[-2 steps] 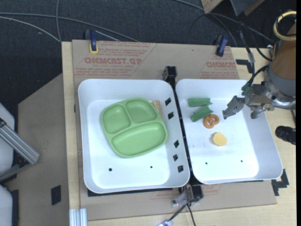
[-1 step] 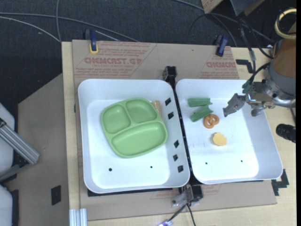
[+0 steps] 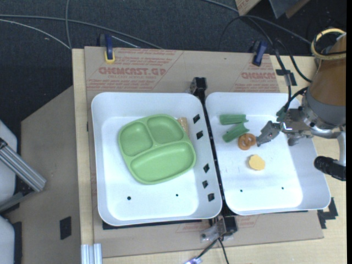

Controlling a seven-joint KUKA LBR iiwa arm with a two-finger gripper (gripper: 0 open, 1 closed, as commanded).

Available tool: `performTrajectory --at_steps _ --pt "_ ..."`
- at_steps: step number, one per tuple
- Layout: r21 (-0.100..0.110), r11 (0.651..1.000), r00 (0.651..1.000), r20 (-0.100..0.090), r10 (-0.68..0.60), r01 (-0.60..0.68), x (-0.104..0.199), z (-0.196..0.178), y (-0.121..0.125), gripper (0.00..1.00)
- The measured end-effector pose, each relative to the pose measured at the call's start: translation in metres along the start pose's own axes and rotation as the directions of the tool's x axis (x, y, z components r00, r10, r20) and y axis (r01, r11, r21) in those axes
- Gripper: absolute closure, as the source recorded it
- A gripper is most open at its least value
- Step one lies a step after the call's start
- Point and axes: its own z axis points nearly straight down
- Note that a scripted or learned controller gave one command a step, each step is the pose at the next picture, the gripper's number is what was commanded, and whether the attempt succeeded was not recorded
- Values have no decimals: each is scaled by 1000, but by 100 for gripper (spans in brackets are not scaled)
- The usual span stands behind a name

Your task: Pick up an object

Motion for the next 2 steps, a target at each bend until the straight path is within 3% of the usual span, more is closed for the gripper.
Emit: performTrajectory --at_steps 2 --pt "1 1000 1000 0 0 0 -6 111 6 0"
